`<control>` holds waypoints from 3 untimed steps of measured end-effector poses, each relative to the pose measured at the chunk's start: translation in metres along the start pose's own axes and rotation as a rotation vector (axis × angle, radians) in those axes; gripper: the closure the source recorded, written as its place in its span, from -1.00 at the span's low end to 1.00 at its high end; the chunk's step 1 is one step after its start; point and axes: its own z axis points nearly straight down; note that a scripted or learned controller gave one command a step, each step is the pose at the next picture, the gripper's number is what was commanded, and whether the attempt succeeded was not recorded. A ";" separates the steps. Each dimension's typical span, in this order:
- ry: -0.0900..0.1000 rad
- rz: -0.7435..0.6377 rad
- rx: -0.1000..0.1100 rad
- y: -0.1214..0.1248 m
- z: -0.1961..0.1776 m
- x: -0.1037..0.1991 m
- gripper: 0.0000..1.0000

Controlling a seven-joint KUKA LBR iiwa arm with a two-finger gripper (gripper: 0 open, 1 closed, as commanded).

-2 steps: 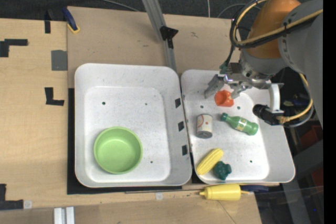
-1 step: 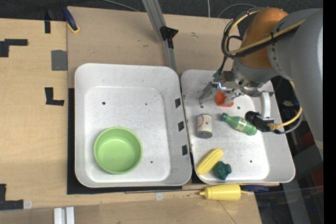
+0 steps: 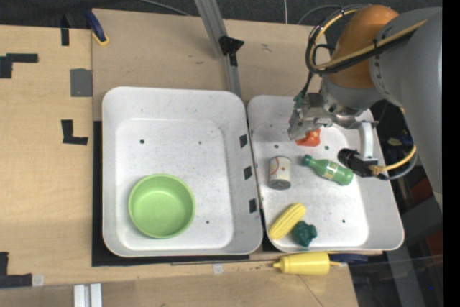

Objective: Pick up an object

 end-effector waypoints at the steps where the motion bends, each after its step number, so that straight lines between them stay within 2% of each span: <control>1: 0.000 0.001 -0.006 0.006 -0.044 0.003 1.00; 2: 0.000 0.001 -0.007 0.007 -0.097 0.004 1.00; 3: 0.002 -0.003 -0.001 -0.006 -0.104 0.057 1.00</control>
